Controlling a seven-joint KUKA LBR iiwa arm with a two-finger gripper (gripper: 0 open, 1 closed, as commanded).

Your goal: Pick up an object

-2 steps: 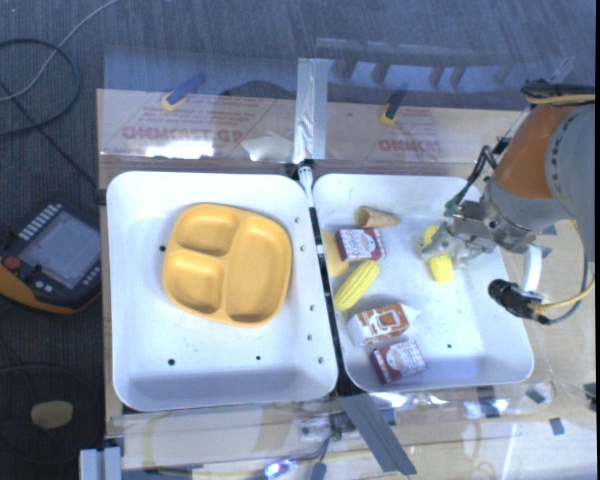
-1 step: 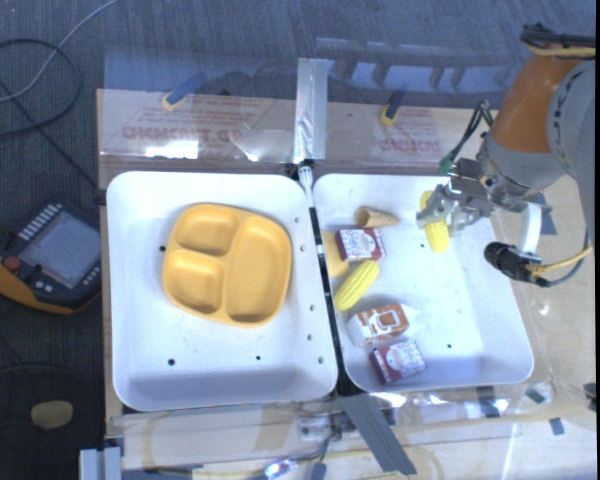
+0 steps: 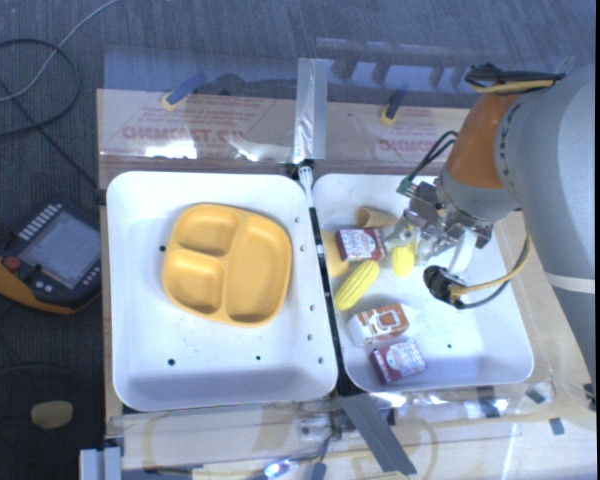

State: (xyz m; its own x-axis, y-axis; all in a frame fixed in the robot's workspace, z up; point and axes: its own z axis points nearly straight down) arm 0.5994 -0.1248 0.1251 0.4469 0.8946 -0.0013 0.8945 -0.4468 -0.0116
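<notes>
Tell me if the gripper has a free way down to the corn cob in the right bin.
Probably yes. The gripper hangs just right of the corn cob, which lies bare with nothing on top. A red packet and a small yellow piece sit close by and might get nudged.

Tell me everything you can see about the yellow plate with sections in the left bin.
The yellow plate is a rounded-square tray that looks like matte plastic, with raised ridges dividing it into three compartments: two smaller ones on its left side and one larger on its right. It lies flat, right side up and slightly rotated, near the middle of the left bin, on the white floor. Nothing lies in its compartments, and no other object touches it.
</notes>
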